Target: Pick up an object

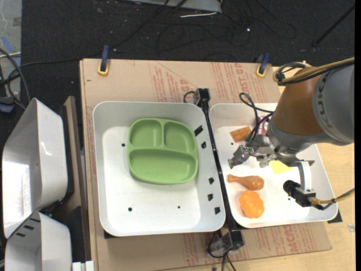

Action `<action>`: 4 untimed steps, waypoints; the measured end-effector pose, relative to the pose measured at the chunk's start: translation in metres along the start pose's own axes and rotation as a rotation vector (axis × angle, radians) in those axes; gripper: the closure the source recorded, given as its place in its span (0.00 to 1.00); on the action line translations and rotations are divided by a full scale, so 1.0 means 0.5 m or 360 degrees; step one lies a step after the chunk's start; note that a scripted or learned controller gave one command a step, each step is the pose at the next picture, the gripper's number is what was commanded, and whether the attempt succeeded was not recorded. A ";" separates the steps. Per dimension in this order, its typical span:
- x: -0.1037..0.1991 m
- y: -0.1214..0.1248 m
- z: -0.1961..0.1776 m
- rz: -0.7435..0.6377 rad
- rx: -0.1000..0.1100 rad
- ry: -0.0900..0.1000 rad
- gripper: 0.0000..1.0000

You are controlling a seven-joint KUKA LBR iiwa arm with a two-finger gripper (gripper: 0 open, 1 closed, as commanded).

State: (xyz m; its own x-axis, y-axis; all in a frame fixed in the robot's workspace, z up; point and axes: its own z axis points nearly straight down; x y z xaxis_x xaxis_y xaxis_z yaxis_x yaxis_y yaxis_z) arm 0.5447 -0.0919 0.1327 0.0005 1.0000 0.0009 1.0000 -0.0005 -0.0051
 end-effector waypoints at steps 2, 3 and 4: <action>0.001 0.001 0.061 0.0004 -0.0006 0.0000 1.00; -0.001 0.003 -0.066 -0.0004 -0.0016 -0.0003 1.00; -0.009 0.002 -0.153 -0.0004 -0.0016 -0.0004 1.00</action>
State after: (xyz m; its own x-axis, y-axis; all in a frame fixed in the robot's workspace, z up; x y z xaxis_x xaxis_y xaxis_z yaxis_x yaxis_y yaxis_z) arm 0.5463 -0.0967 0.2090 -0.0020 1.0000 -0.0014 1.0000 0.0020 0.0050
